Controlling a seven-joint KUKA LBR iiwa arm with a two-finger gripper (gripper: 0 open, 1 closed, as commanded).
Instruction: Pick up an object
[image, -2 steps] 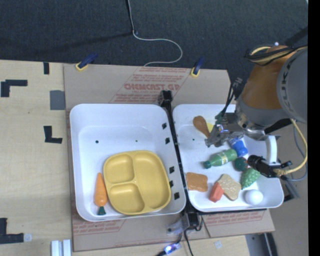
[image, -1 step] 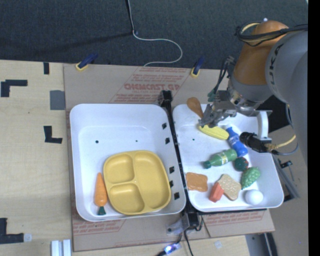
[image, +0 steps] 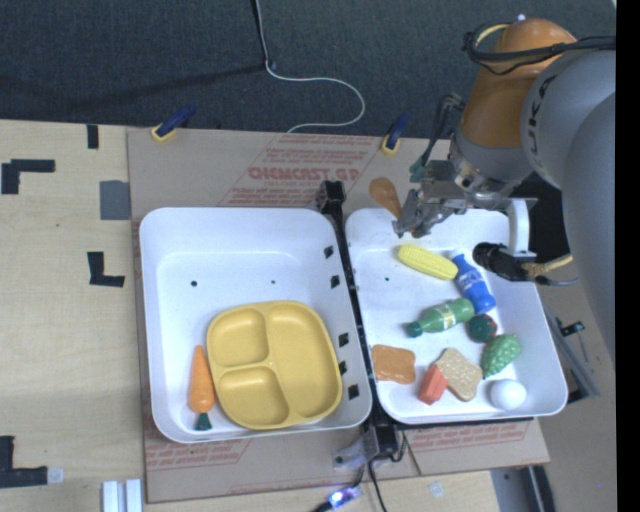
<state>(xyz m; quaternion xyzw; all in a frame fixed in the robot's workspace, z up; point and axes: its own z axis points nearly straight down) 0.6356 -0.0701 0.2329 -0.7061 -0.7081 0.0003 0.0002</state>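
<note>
Arm (image: 540, 90): grey with an orange band, upper right of the frame, reaching down-left toward the right bin.
Jaws (image: 415, 222): above the upper-left corner of the right bin — apart or together, cannot tell; nothing seen clamped.
Right bin (image: 375, 225): white, right of centre, holding most of the items.
Brown piece (image: 386, 196): at the bin's upper-left rim, just left of the jaws; touching or not, cannot tell.
Corn cob (image: 427, 262): yellow, lying just below the jaws, upper middle of the right bin.
Blue bottle (image: 473, 283): right of the corn, nearly touching it.
Green bottle (image: 440, 319): on its side, middle of the right bin.
Dark green ball (image: 483, 327): just right of the green bottle.
Green bumpy item (image: 501, 353): lower right of the bin.
White ball (image: 509, 393): bottom right corner.
Cracker-like slice (image: 461, 372): beside a red wedge (image: 432, 385), lower middle.
Orange-brown slab (image: 393, 364): lower left of the right bin.
Left bin (image: 200, 240): white, centre-left.
Yellow plate (image: 273, 362): three compartments, lower part of the left bin.
Carrot (image: 201, 385): upright along the plate's left edge — just beside it.
Counter (image: 60, 300): cardboard sheet under both bins.
</note>
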